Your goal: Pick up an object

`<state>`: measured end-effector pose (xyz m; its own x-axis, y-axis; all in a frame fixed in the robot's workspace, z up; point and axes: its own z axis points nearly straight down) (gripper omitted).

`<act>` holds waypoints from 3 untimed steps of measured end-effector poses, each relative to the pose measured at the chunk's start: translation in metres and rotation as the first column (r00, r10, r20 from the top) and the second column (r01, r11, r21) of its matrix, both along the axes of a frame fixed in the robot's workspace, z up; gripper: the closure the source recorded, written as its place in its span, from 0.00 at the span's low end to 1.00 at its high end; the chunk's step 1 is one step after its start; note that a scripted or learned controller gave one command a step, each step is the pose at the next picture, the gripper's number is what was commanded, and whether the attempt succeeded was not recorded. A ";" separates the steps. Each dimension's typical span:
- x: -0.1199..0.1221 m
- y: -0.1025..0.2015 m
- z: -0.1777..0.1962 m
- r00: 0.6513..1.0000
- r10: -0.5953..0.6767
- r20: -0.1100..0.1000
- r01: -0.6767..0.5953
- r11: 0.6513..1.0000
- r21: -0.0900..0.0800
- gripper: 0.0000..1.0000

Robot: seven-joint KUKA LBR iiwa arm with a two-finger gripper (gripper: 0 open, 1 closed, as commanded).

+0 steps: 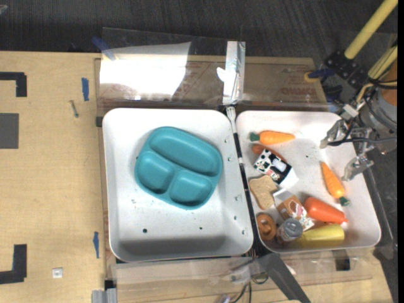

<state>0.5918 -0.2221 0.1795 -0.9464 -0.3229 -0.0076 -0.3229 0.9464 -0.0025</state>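
I see the pale wooden worktop [50, 188] on dark carpet, teal divided plastic tray [179, 166] in the left white bin [120, 232], small orange carrot [332, 180] by the right white bin's [372, 229] right edge, my end effector [349, 149] just above it, fingers spread apart, empty

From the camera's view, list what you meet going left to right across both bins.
Teal divided plate → black-and-white patterned block → orange carrot with green tip → gripper at the right bin's edge.
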 end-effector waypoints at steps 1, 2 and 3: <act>-0.074 -0.001 -0.091 1.000 0.027 0.002 -0.027 1.000 -0.001 0.00; -0.069 0.000 -0.078 0.999 0.030 0.017 -0.030 1.000 -0.005 1.00; 0.023 0.000 -0.091 0.978 0.208 0.002 -0.208 0.978 -0.002 1.00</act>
<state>0.6144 -0.2222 0.0883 -0.8586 -0.5126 -0.0087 -0.5125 0.8587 -0.0052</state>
